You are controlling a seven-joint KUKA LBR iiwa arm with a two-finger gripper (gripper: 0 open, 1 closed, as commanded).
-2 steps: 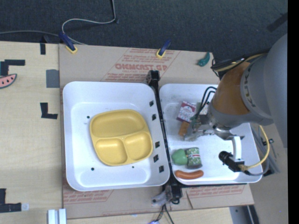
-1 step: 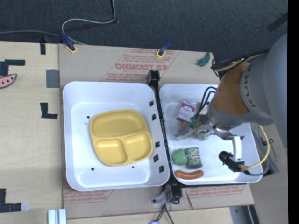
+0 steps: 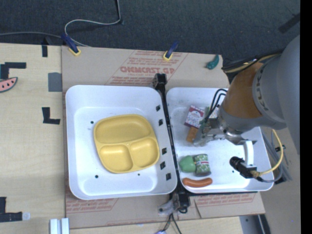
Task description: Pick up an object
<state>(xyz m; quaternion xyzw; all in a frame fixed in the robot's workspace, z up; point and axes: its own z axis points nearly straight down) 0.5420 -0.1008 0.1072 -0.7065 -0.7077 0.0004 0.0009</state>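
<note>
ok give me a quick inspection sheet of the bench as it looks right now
surface: two white bins side by side on cardboard; left bin, right bin.
job's things: in the right bin, a red packet, a green object touching a small green can, and a hot dog by the near wall.
clutter: yellow divided tray in the left bin.
grippers: gripper low in the right bin, just below the red packet; grasp unclear.
cables: white cable on the dark floor; yellow cable along the arm.
surroundings: yellow-blue clamps on the cardboard's far edge.
</note>
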